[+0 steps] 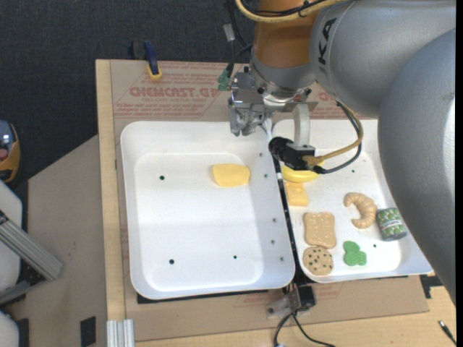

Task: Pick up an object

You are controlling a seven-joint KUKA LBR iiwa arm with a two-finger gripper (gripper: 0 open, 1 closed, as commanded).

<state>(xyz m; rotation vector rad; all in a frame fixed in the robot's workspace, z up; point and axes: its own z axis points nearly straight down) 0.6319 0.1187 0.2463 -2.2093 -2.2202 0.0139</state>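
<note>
Left-hand white bin [145, 215] holds a yellow block [231, 175] near the gripper [244, 125], its state unclear.

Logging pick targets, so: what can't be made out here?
All in the camera view:
- Right bin: its right side is hidden by the arm.
- Jar: label too small to read.
- Green piece: too small to identify.
</note>
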